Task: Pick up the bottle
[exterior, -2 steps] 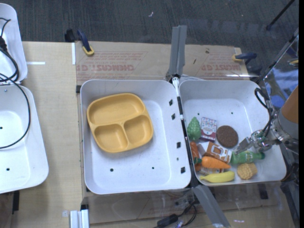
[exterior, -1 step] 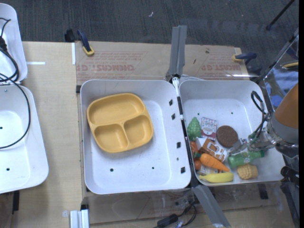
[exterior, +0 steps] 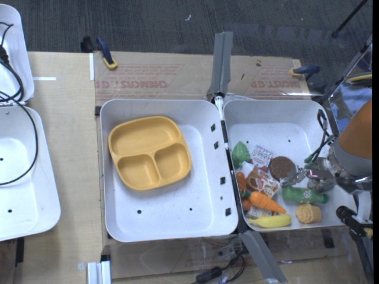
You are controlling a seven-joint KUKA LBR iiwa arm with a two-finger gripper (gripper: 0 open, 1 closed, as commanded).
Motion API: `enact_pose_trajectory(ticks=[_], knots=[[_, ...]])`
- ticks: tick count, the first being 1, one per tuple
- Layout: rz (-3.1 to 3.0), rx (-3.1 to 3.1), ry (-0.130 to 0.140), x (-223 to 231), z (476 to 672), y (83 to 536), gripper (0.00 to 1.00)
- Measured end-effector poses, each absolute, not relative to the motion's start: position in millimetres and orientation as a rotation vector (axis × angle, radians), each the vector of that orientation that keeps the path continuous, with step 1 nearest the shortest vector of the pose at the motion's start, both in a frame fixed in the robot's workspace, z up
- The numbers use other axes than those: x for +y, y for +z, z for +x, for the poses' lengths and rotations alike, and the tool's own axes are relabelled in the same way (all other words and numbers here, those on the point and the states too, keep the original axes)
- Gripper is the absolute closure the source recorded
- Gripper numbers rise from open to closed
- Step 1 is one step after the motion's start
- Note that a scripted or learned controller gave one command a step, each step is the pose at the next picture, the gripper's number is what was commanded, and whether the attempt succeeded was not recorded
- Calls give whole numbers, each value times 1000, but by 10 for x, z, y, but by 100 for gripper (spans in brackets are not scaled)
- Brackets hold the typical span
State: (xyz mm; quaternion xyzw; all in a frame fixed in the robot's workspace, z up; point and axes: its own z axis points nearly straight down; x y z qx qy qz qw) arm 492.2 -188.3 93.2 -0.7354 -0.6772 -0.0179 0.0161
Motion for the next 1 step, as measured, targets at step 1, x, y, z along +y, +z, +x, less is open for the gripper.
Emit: enact_pose_trajectory(ticks=[1], knots=[[-2299,-2109,-35,-1954,4901,981,100]])
